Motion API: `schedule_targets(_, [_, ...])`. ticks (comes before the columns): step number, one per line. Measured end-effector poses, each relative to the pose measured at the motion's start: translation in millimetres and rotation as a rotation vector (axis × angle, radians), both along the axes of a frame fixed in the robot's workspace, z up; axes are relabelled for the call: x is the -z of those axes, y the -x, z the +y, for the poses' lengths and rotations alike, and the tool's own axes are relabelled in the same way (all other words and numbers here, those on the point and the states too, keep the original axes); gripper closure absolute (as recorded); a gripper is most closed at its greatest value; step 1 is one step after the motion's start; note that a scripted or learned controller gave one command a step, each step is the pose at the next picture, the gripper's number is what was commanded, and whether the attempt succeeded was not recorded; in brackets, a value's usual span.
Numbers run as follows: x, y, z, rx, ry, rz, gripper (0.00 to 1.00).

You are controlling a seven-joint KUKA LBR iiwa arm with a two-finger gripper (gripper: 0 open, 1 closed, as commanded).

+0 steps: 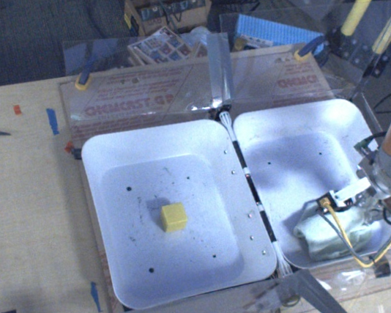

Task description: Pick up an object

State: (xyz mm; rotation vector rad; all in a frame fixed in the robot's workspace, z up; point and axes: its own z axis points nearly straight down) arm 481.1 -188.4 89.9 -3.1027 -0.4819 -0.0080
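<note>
The arm reaches in low over the right bin (302, 127), and its pincer (354, 216) hangs down at that bin's near right corner, right over a pale, crumpled soft object (327, 235) that lies against the front wall. That placing reads as deliberate: the soft object is the nearest pickable thing to where the arm enters, so the wrist has been brought straight above it for a downward grab. Whether the pincer is apart or together cannot be told from here, since wrist hardware and a looping yellow cable (342, 235) cover the tips, and nothing shows the soft object lifted off the bin floor. The cable drapes across the object, which could snag during any lift. Well away from the pincer, across the divider (248, 180) and in the middle of the left bin (108, 166), a small yellow block (174, 216) sits flat by itself, apart from every wall; it would be an easy target, yet the arm is not aimed at it. The bins themselves sit side by side on the wooden surface (27, 217), touching along the divider. I judge the attempt to be at the approach or closing stage, with no pick confirmed.
</note>
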Motion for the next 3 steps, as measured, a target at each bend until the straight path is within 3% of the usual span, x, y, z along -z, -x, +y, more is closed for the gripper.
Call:
schedule_targets(1, [-39.8,2.2,-34.3,0.106,0.001,0.008,1.00])
schedule_targets(2, [1.6,-0.7,-32.9,0.106,-0.004,0.001,1.00])
schedule_targets(3, [-59.6,1.9,-34.3,0.106,0.001,0.008,1.00])
